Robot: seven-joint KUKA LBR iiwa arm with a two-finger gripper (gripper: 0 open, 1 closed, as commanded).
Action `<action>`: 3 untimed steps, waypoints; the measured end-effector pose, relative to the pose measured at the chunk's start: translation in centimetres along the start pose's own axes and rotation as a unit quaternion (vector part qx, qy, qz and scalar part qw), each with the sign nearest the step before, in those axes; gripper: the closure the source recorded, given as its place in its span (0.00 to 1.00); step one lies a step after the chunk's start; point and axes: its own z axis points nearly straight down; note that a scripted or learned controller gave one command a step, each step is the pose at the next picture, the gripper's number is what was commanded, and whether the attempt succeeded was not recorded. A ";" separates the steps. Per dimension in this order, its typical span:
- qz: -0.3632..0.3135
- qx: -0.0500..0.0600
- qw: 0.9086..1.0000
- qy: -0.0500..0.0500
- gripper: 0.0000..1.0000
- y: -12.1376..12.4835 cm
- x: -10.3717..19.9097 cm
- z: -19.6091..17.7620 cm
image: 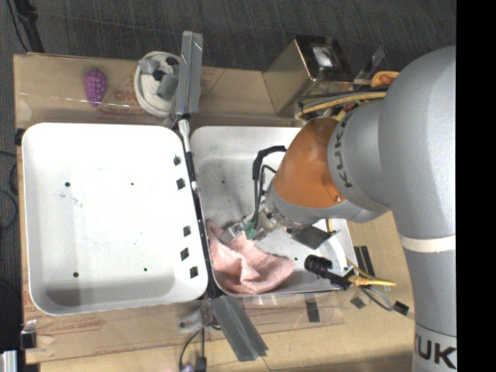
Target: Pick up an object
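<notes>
Pink cloth (249, 266) bunched in right bin's (229, 161) near-left corner, against both walls; gripper (246, 229) at its far edge, closure cannot be told; bare floor beyond.

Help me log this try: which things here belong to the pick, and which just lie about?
Job in hand: tool, pink cloth, right bin.
Lying about: left bin, purple lump, white reel, metal box.

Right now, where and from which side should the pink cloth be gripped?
Probably a raised fold near the middle of the pink cloth, coming straight down from above: it lies crumpled in a corner of the right bin, against the walls.
</notes>
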 end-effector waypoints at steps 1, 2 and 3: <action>-0.001 0.000 1.000 0.000 1.00 0.0 0.0 -1.0; -0.001 0.000 1.000 0.000 0.00 0.0 0.0 -1.0; -0.003 0.001 1.000 0.001 1.00 0.1 0.0 -1.9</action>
